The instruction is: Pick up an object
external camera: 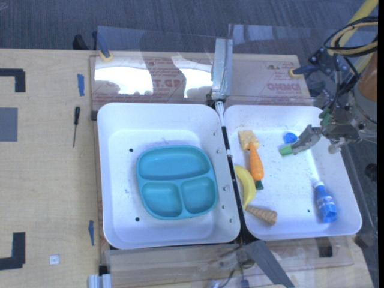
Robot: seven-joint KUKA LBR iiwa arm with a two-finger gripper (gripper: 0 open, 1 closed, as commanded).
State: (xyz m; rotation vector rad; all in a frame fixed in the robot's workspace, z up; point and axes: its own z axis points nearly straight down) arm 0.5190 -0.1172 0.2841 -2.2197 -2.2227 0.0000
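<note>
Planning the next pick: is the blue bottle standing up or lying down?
Lying down. The blue bottle rests on its side on the right bin's floor, near the right wall.

A green piece [286, 150] is being gripped by the gripper [295, 146] over the right bin [345, 179]; a teal tray [176, 180] is being held in the left bin [114, 161].
</note>
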